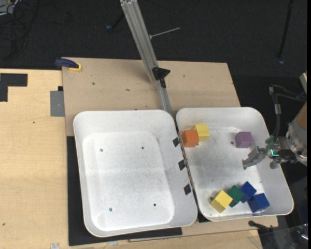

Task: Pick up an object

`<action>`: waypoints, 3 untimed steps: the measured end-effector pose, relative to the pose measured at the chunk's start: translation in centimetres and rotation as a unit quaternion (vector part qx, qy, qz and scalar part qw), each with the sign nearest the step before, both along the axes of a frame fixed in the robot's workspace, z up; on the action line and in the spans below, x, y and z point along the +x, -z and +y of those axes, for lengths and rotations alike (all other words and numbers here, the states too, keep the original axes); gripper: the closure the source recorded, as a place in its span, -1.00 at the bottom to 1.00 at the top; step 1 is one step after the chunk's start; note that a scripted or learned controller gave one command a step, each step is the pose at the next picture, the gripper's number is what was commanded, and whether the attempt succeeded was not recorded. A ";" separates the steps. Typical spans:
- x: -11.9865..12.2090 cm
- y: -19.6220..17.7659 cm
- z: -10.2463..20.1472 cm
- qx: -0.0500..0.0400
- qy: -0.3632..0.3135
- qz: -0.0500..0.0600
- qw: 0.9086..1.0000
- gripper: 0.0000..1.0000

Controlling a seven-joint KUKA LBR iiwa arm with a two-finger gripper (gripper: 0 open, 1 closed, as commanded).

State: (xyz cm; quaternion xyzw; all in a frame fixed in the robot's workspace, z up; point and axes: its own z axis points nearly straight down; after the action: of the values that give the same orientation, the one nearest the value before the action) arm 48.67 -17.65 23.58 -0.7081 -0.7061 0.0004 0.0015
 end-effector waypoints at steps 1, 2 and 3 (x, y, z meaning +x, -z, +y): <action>0.1 6.0 0.9 0.001 -0.001 0.003 1.000 -1.00; 0.7 12.0 0.6 0.001 0.000 0.003 1.000 -1.00; 0.7 14.4 0.6 0.000 0.000 0.000 1.000 -1.00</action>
State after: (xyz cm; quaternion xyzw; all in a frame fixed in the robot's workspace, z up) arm 49.40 -17.01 9.18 -0.7080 -0.7062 0.0001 0.0013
